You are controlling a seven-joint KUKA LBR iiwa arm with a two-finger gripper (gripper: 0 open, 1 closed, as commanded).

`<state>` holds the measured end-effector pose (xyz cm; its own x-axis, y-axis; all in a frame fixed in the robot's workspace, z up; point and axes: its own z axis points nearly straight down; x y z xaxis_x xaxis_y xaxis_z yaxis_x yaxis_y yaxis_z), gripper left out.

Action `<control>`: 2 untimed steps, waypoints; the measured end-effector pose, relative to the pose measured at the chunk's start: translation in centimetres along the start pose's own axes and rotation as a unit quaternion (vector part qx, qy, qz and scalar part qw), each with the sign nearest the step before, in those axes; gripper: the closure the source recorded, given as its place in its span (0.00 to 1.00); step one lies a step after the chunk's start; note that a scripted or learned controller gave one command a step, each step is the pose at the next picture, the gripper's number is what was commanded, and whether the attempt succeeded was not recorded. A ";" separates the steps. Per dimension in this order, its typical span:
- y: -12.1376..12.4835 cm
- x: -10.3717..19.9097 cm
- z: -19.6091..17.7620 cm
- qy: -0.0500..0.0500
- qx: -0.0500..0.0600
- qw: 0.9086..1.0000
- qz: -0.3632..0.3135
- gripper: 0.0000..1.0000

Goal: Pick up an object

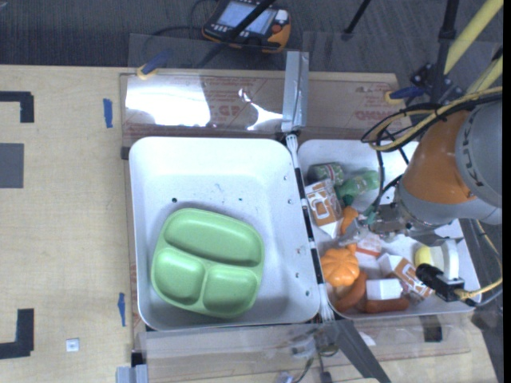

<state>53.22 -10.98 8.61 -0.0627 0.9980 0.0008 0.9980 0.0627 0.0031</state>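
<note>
Overall light: even and fairly bright, washing over the bench without hard edges.
Glare: a white sheen is blooming on the clear panel behind the left bin.
Shadows: soft ones are pooling under the green tray and beneath the arm.
Sharpness: the whole frame is looking slightly soft; small items in the right bin are blurring together.
Background: the dark floor is staying dim.
</note>
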 end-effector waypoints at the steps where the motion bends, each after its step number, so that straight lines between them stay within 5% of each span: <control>1: 0.1 0.0 -0.8 0.000 0.000 1.000 0.000 1.00; 2: -0.4 3.9 -9.5 0.000 0.003 0.998 -0.071 1.00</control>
